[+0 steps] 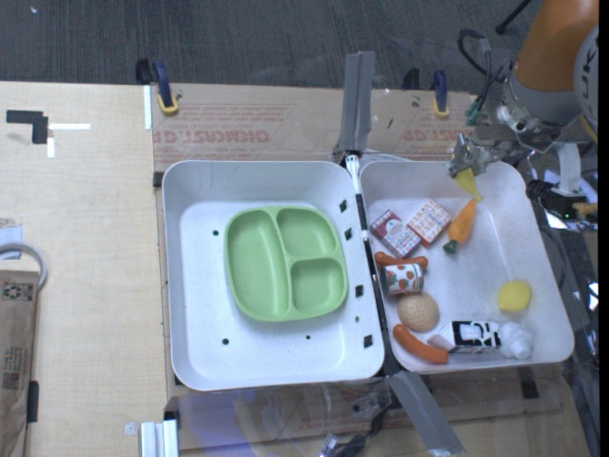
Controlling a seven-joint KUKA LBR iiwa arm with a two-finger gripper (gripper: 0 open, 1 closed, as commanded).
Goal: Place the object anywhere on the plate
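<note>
The claw [466,165], grip state unclear, hangs over the right bin's far edge, the toy carrot [460,225] just nearer, green plate [285,262] well left.

Bright, even overhead illumination. Soft short shadows under green plate [285,263] and toys. Mild glare on white bin [190,198] rims. Slight overall softness; orange arm band [561,27] blurred at top right. Faint reflection at bottom edge.

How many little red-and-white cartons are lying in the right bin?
2: one carton near the divider at the right bin's upper left, the other carton just right of it, beside the carrot.
</note>
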